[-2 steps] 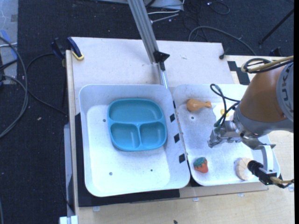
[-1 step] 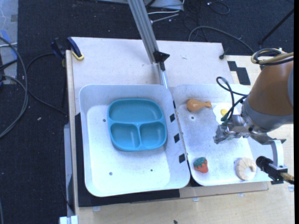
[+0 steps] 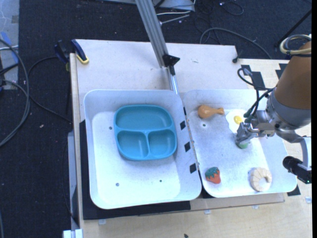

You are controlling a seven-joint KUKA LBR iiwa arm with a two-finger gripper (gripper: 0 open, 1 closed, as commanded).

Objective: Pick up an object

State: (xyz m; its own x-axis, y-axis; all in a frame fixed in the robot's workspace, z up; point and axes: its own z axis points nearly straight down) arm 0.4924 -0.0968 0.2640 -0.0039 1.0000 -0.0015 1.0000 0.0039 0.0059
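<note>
Nearest the camera, at the front of the right bin (image 3: 277, 185), lie one cream croissant-shaped piece (image 3: 260, 178) and one red strawberry (image 3: 213, 175), well apart from each other. Above them the gripper (image 3: 242, 139) hangs low over the right bin's middle, with the grey arm (image 3: 292, 95) and its orange band reaching in from the right. Something small and greenish (image 3: 242, 144) sits right at the fingertips, but whether the fingers are clamped on it or merely touching it I cannot tell, as the wrist hides them. Just behind the gripper lies one fried egg (image 3: 235, 119), white with a yellow yolk, partly covered by the tool. Left of the egg rests one tan drumstick (image 3: 209, 112), near the bin's back edge. That makes five small things in the right bin. Farther out, the left bin (image 3: 99, 182) holds one blue plate (image 3: 146, 132) with three compartments. One slanted metal pole (image 3: 153, 26) rises behind the bins.
</note>
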